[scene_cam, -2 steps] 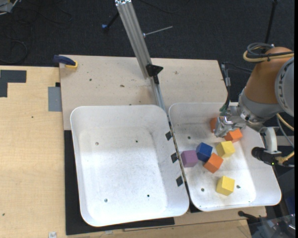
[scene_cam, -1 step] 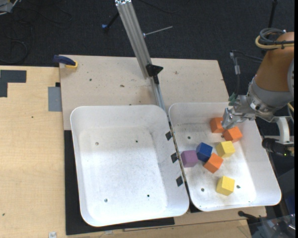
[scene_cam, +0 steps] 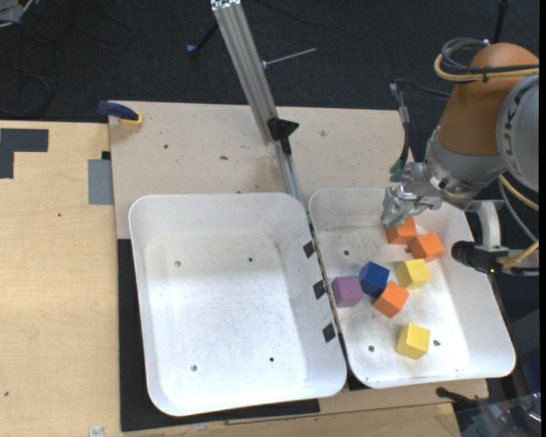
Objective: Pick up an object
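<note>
The right bin (scene_cam: pixel 473 353) holds several small blocks. An orange block (scene_cam: pixel 401 233) lies at the back, with a second orange block (scene_cam: pixel 427 245) just to its right. Further forward are a yellow block (scene_cam: pixel 413 272), a blue block (scene_cam: pixel 375 278), a purple block (scene_cam: pixel 348 290) and a third orange block (scene_cam: pixel 391 299). Another yellow block (scene_cam: pixel 413 340) sits alone near the front. My gripper (scene_cam: pixel 398 210) hangs low over the bin's back part, right above the rearmost orange block and touching or almost touching its top.
The left bin (scene_cam: pixel 164 244) stands beside the right one, sharing a middle wall with black clips (scene_cam: pixel 320 288). A slanted aluminium rail (scene_cam: pixel 253 76) rises behind the bins. A blue clamp (scene_cam: pixel 118 112) lies at the bench's back left.
</note>
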You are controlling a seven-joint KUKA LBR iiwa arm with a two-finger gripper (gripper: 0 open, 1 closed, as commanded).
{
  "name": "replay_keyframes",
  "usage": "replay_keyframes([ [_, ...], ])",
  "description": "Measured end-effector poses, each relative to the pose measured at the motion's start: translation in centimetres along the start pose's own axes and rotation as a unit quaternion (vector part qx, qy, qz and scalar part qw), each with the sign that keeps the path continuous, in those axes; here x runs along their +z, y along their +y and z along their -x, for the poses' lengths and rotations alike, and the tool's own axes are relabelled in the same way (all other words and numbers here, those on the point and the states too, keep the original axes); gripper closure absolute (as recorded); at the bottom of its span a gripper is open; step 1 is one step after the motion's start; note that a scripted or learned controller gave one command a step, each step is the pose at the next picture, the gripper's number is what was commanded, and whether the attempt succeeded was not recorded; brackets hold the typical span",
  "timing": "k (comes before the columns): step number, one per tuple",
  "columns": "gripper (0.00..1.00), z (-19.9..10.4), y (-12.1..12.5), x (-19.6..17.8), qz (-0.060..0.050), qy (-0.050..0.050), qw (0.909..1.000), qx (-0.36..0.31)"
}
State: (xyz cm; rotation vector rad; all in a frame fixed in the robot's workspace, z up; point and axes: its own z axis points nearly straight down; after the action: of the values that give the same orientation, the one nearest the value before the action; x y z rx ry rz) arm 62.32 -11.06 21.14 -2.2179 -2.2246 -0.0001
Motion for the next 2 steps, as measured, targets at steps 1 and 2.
replay_keyframes([
  [1,1.00,-5.5,1.2,0.5,-0.001,0.001,1.0000,-0.001],
  [2,1.00,-11.0,1.5,-1.3,0.000,0.001,1.0000,-0.001],
])
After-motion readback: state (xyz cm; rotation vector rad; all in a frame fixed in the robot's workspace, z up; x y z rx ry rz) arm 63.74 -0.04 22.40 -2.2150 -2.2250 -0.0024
